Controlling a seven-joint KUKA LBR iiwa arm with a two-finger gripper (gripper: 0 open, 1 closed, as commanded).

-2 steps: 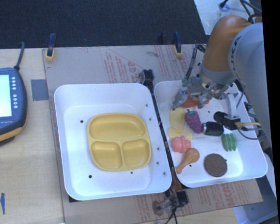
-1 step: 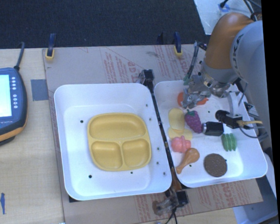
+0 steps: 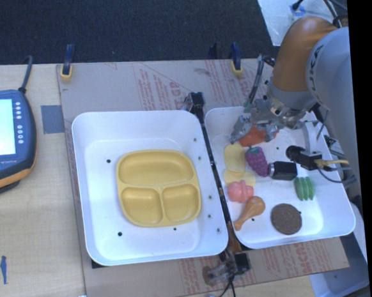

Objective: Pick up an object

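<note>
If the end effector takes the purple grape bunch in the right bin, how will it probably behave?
The purple grape bunch looks like moulded toy food, so it is probably light and stiff. Its bumpy, rounded surface may let it slip or twist in a grasp. It lies close to the yellow piece, so pushing it would likely disturb that neighbour.

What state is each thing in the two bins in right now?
Yellow tray: flat in the left bin, compartments bare.
Gripper: low in the right bin, over an orange-red toy.
Purple grapes: lying loose.
Pink toy: lying loose.
Drumstick: on its side.
Brown disc: lying flat.
Green toy: lying loose.
</note>
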